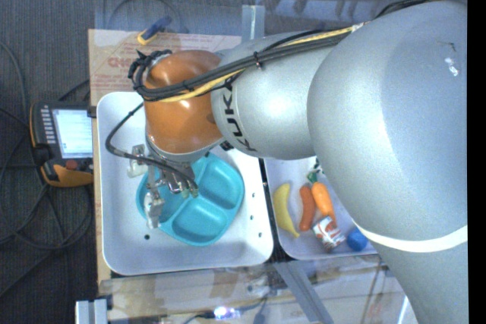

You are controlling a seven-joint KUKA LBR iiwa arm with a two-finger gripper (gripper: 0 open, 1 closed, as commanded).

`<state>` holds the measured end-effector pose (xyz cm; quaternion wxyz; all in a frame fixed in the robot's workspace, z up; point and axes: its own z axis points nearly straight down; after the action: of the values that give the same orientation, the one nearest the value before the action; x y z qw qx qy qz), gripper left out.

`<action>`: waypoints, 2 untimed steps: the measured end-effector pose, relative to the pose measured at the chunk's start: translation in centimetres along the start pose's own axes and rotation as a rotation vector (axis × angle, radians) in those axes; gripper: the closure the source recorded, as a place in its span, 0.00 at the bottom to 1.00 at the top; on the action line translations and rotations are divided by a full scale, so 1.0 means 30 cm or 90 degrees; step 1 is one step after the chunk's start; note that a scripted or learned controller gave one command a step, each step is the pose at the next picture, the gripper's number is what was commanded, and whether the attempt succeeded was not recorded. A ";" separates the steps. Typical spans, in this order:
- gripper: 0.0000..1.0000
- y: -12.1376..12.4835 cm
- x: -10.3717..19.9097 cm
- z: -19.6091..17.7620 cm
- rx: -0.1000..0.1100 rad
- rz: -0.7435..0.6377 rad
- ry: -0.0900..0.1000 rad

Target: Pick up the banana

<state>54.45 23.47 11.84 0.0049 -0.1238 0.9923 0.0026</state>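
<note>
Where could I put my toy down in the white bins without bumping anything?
In the left bin, the bare floor along the near edge and left wall, beside the blue plate. The right bin is crowded: banana, carrots, a can, under the arm.

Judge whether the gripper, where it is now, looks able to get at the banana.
Probably not from here. The gripper hangs over the blue divided plate in the left bin, while the banana lies in the right bin, uncovered beside two carrots. It must cross over first.

"kuka" in black on the grey arm [266, 110].
</note>
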 end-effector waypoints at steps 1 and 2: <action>0.00 0.014 0.093 0.061 -0.002 0.013 -0.004; 0.00 -0.042 -0.103 0.095 -0.007 -0.119 0.006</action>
<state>57.78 23.02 9.02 0.0000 -0.2158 0.9764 0.0068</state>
